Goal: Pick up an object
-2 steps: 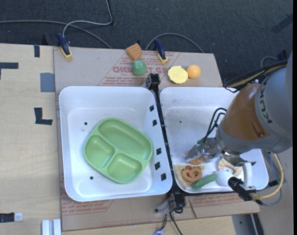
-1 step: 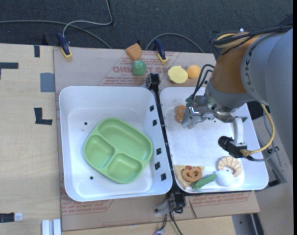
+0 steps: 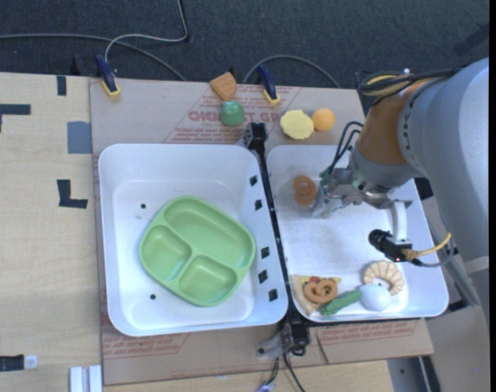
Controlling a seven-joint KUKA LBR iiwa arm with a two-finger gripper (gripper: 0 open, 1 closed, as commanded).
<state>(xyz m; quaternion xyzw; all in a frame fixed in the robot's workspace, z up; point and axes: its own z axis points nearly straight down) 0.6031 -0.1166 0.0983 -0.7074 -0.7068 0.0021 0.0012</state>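
The arm (image 3: 411,129) reaches down, gripper (image 3: 323,205) beside a brown pastry (image 3: 305,189), grip unclear.

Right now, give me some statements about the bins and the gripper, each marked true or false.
1. A green tray lies in the left bin. True.
2. The gripper is over the left bin. False: it is over the right bin.
3. An orange-brown piece lies beside the gripper. True.
4. The tray is red. False: green.
5. A green ball sits outside the bins. True.
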